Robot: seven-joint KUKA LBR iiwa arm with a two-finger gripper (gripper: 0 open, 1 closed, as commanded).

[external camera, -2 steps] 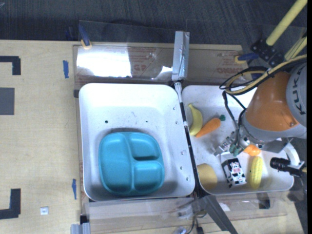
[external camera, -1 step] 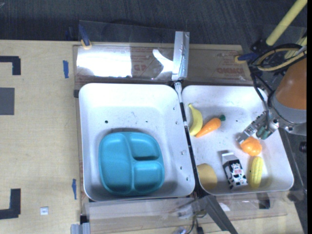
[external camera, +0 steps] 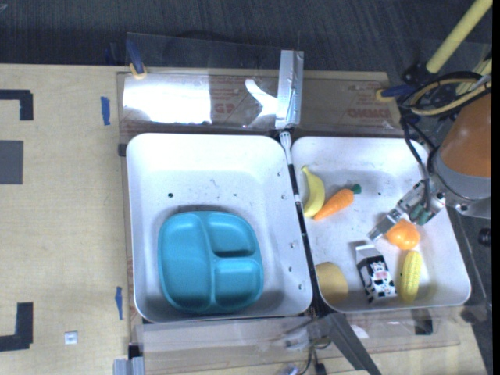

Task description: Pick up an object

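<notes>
I see my end effector [external camera: 400, 219] over the right bin [external camera: 344, 148], beside an orange [external camera: 404, 236]; its state I cannot tell, and no writing is readable.

- Setting: robotics lab test bench, not a home or kitchen.
- Two shallow white bins [external camera: 211, 151] set side by side on a light wooden benchtop [external camera: 55, 209].
- Blue tape markers [external camera: 105, 109] and black corner marks [external camera: 22, 104] on the bench surface.
- Loose yellow and black cables [external camera: 437, 92] at upper right.
- Bin contents are toy food, e.g. plastic carrot [external camera: 336, 203].
</notes>
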